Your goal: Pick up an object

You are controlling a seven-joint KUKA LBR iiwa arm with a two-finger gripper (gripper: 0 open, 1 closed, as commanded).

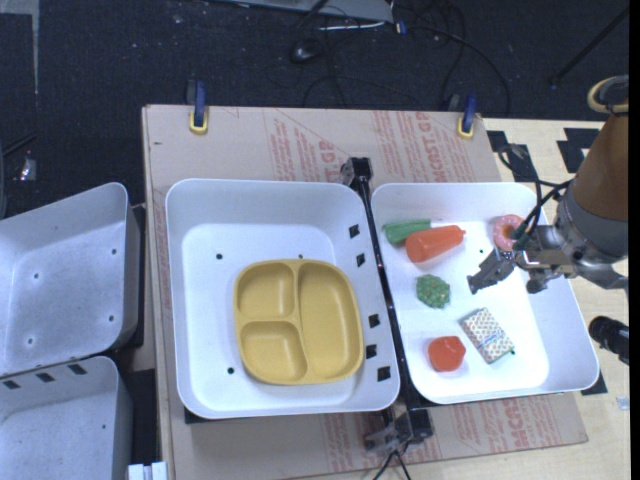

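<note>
The arm enters over the right edge of the right bin [575, 353]. The gripper [510, 269] hangs above that bin's middle, between the pink ring-shaped item [504, 230] and the patterned small box [488, 335]. Its jaws stand apart, with nothing between them.

Contents of the right bin:
- orange carrot [435, 243] near the far wall, touching the green pod [405, 230] just behind it;
- green broccoli-like piece [433, 291] near the bin's centre, to the gripper's left and apart from it;
- red tomato-like piece [447, 353] toward the near wall, just beside the patterned small box;
- pink ring-shaped item partly hidden behind the gripper body.

No item touches the jaws. The broccoli-like piece and the box lie nearest the jaw tips.

The left bin [200, 298] holds a yellow divided plate [298, 320] with three compartments, well apart from the gripper. Both bins sit on the bench [260, 148].
</note>
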